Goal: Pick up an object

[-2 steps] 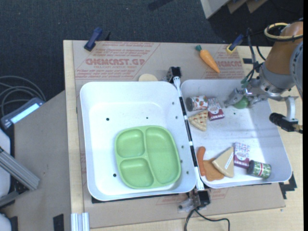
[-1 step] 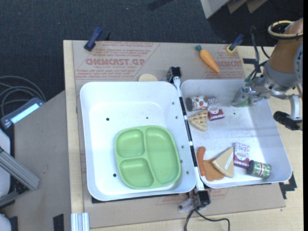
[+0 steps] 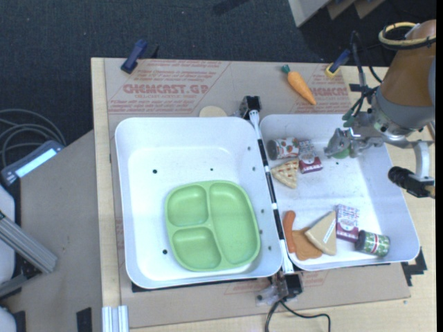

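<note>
A: Position of the arm (image 3: 408, 81)?
B: In from the right, orange band up top, wrist over the far right part of the right bin (image 3: 387, 185). Gripper (image 3: 340, 146) low over the bin's back area, just right of the small can.

A: Claw state?
B: Cannot tell. Tip is a dark greenish blur; no object seen in it.

A: Contents of the right bin?
B: Back left: small can (image 3: 286, 147) on its side, red-and-white packet (image 3: 309, 163) just beside it, pizza slice (image 3: 286, 174) in front, touching or nearly so. Front: sandwich wedge (image 3: 323, 233) lying over an orange flat piece (image 3: 303, 244), a red-orange sausage shape (image 3: 288, 221) at the left wall. A purple-and-white carton (image 3: 347, 221) just right of the wedge, a green-labelled can (image 3: 374, 243) on its side at the front right corner.

A: Nearest candidate to the gripper?
B: The packet and small can, both left of it and a little nearer the camera. Apart from the tip, as far as I can see.

A: Left bin?
B: Left bin (image 3: 138, 158) holds a green divided plate (image 3: 211, 225), three compartments, sitting front centre.

A: Outside the bins?
B: Toy carrot (image 3: 300, 85) on the cardboard behind the right bin. Blue clamp (image 3: 133, 57) at the board's far left corner, another blue clamp (image 3: 337, 63) far right
</note>
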Robot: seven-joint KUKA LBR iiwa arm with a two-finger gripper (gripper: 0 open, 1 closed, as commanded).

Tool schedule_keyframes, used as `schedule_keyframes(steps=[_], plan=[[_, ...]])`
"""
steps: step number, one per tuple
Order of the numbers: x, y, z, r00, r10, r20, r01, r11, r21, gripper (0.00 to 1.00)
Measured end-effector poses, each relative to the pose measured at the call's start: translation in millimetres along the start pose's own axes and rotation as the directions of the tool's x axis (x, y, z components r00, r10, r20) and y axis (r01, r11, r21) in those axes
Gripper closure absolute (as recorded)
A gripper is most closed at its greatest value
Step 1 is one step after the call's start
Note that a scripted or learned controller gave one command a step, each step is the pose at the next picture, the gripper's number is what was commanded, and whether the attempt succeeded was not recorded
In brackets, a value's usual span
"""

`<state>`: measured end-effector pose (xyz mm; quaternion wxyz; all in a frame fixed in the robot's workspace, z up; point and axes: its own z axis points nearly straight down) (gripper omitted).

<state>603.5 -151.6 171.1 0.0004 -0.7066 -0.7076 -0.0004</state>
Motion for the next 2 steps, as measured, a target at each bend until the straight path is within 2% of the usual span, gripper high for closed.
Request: schedule_keyframes(steps=[1,2], plan=[[79.2,-20.3,-45.7,1.0,0.0,0.0,0.0,1.0,0.0,1.0],[120.9,-61.7,-43.6,1.0,0.001,0.0,-0.001,1.0,0.003,1.0]])
